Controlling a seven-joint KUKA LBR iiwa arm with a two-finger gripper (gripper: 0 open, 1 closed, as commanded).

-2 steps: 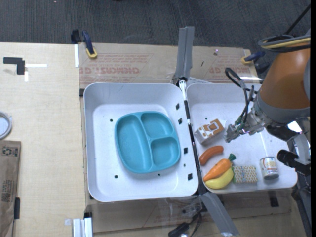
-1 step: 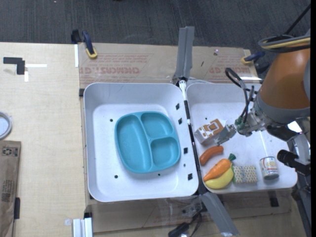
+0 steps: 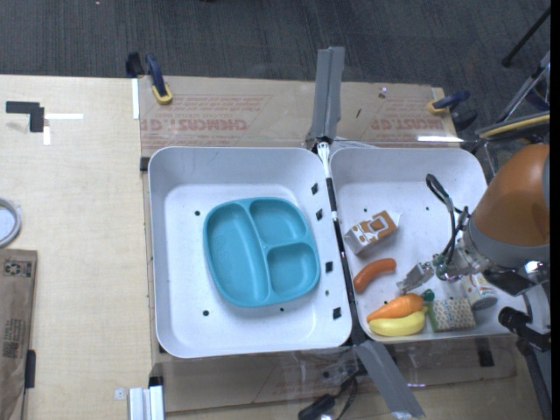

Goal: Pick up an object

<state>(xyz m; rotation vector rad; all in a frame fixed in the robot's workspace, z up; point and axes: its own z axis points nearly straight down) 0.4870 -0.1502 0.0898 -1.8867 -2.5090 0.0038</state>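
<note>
In the right bin [image 3: 407,169] lie a small brown and white carton [image 3: 371,232], an orange sausage [image 3: 374,273], a carrot [image 3: 399,306] and a yellow banana-like piece [image 3: 399,324]. A green speckled block [image 3: 452,314] rests beside them, with a small white item [image 3: 482,295] to its right. My gripper [image 3: 422,275] hangs low over the bin, right of the sausage and just above the carrot's green end. Nothing is seen held in it. The grey arm with its orange band [image 3: 516,201] covers the bin's right side.
The left bin [image 3: 175,234] holds a blue divided plate [image 3: 261,251]. A grey divider bar [image 3: 329,94] stands between the bins at the back. Clamps sit at the cardboard's far corners. A black cable [image 3: 441,195] curves above the gripper.
</note>
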